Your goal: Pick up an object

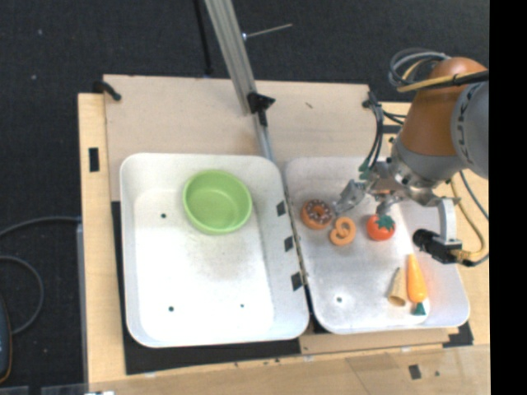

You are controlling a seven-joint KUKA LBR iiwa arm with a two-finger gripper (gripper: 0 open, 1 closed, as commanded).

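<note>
A wooden bench is seen from above, bearing two shallow white bins side by side. The left bin is taken here as the landmark. A green bowl is set inside it, toward its far edge. The right bin lies just beside it, the two rims nearly touching. A grey metal post rises behind the left bin's far right corner.

The grey arm (orange-banded above the wrist) is reached in over the far side of the right bin, well apart from the left bin. Its gripper is held low over the right bin, fingers spread, one finger angled toward the left bin and the other beside the tomato; nothing is seen between them.

In the right bin, nearest the left bin, a brown-frosted doughnut is found, then an orange ring just beyond it, then a red tomato. Farthest from the left bin, toward the near edge, a carrot lies touching a tan cone.
</note>
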